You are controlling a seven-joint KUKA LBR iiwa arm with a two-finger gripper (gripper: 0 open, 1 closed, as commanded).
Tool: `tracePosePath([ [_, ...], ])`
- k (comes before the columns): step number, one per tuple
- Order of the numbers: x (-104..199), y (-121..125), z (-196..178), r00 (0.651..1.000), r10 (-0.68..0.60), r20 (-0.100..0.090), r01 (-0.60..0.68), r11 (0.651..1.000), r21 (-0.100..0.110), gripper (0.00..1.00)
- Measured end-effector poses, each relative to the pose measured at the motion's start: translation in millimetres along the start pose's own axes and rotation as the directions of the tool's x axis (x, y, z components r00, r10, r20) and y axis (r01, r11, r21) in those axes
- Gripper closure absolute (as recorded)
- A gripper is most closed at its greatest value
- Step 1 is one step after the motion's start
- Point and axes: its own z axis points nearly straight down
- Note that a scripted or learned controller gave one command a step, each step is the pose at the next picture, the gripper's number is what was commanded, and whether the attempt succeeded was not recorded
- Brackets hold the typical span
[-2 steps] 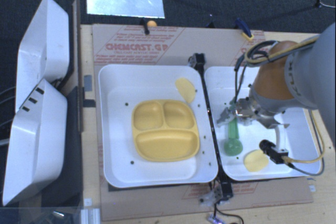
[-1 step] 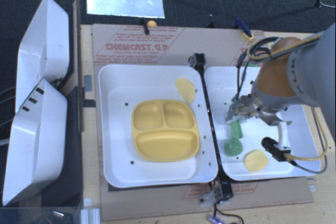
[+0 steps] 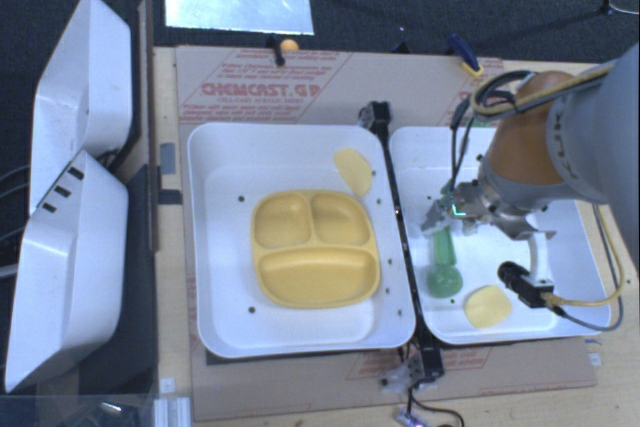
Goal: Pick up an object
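Camera view | green object [image 3: 443, 265] just below jaws [image 3: 444, 215] | right bin [image 3: 575, 315]

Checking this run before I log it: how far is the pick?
Done: the arm is over the right bin, claw low at the top of the green object. In hand: nothing visibly; that object lies on the bin floor. Left: grasp and lift. The yellow piece nearby and the yellow tray in the left bin look untouched.
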Motion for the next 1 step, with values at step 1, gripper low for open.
tracePosePath([
  [1, 0.0, 0.0, 0.0, 1.0, 0.0, 0.0, 0.0, 1.0, 0.0, 0.0],
])
